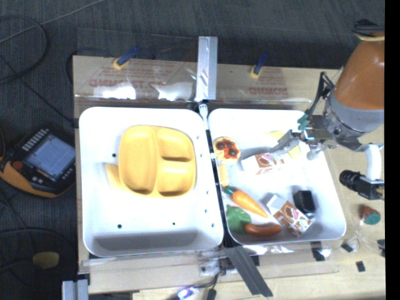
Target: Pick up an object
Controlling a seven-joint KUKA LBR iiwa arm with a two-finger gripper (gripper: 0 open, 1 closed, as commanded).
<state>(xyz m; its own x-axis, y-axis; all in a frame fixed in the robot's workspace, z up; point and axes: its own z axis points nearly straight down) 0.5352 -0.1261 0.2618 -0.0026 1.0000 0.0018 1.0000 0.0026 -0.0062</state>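
I see hand [289,144] over carton [270,162]; finger state unclear. Carton light, stiff: I'd grip its 2 flat sides.

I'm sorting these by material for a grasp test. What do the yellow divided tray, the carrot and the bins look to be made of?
Yellow divided tray: likely moulded plastic, smooth with a soft sheen on its rounded compartments.
Carrot: probably toy plastic or rubber; its orange is uniform and slightly glossy.
Left bin and right bin: seemingly hard white plastic with rounded, lightly reflective walls.
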